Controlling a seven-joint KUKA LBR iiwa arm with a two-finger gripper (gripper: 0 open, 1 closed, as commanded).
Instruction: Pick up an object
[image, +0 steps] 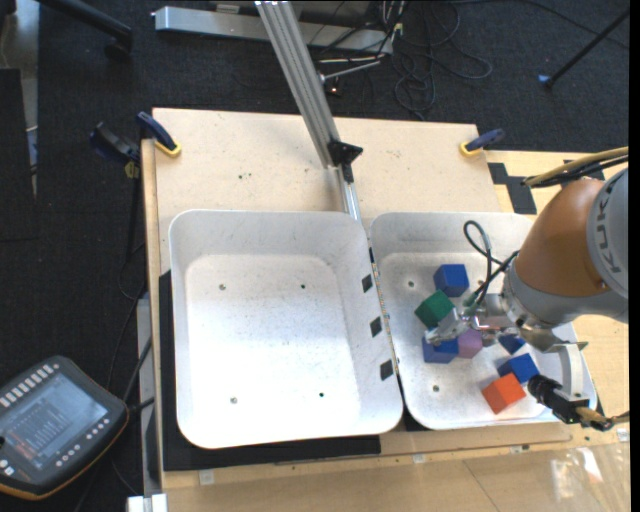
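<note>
The gripper (462, 325) reaches into the right bin (400, 232) among clustered blocks, apparently seeking a grasp; a purple block (468, 346) sits at its six o'clock, nothing visibly held.

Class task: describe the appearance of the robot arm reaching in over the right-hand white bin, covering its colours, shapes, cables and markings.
The robot arm has rounded, bulbous segments: a broad orange band above a grey wrist section. Dark lettering marks the grey shell at the picture's edge, too cropped to read. A looping black cable runs along it toward the small metallic two-finger gripper.
</note>
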